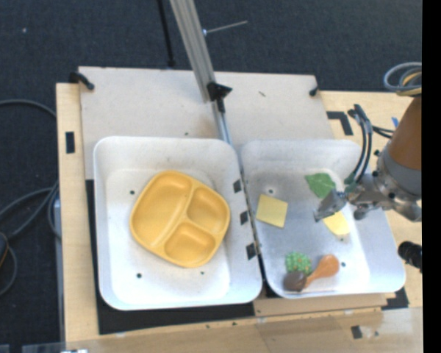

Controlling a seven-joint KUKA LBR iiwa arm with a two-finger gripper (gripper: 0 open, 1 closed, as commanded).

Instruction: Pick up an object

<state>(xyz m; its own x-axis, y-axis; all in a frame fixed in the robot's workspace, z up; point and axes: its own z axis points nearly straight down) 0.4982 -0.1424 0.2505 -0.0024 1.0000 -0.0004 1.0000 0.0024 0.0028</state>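
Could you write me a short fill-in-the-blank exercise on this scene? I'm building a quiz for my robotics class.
1. The yellow divided plate lies in the ____ bin.
2. The plate has ____ compartments.
3. The gripper hovers over the ____ bin.
4. The brown spoon lies beside a small ____ toy.

Missing words: left; three; right; green
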